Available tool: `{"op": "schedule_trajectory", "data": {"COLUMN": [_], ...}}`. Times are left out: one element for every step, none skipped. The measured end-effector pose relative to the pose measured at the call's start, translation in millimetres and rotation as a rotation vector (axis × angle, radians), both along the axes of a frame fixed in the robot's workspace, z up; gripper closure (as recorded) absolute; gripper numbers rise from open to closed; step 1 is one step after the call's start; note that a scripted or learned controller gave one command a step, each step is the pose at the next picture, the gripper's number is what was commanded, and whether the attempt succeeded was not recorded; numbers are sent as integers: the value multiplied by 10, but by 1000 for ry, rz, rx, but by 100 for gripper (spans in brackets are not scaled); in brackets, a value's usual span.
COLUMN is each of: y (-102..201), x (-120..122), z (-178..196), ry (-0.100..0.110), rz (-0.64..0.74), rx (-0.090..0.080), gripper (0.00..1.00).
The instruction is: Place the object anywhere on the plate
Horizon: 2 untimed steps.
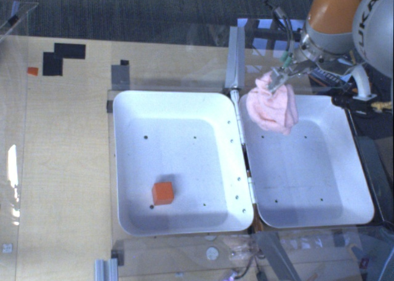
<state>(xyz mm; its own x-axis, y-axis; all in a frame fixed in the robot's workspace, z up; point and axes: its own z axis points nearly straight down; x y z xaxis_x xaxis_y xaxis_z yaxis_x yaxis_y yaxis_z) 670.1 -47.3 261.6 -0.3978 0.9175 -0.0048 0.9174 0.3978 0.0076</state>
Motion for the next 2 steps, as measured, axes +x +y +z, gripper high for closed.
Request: {"op": "schedule_trajectory", "data": {"y": [27, 381], "x": [15, -264], "z": [-358, -258], "ry": [3, -3], "rz": [7, 411], "rx": [0, -2], "gripper": [100, 100]}}
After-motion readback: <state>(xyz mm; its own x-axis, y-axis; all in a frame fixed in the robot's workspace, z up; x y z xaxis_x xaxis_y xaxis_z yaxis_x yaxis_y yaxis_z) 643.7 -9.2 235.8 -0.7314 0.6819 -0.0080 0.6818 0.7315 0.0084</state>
